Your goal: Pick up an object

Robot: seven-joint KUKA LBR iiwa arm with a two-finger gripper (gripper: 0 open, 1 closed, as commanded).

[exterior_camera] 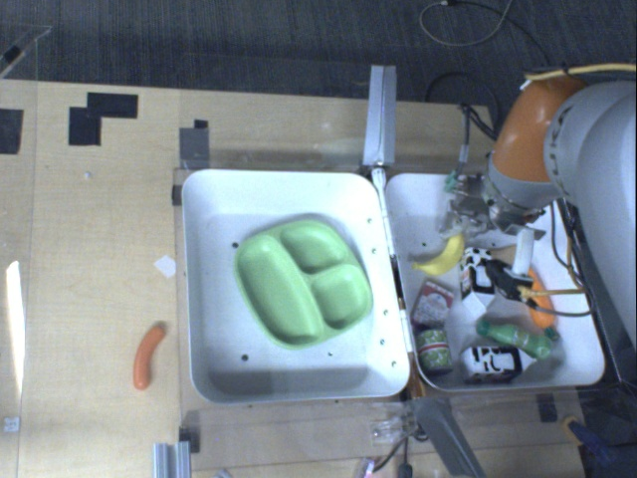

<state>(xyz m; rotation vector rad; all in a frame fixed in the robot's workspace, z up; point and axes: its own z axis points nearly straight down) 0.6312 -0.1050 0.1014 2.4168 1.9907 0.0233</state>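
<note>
Hovering my hand (468, 215) low in the right white bin (587, 366), just above the yellow plastic banana (443, 257); finger state I cannot tell; risk: crowded packets beside it, so fingers may snag neighbours or close on nothing.

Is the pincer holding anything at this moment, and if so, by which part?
It cannot be told. The pincer is low in the right bin, just above the yellow banana, but the view does not show anything between its fingers.
</note>
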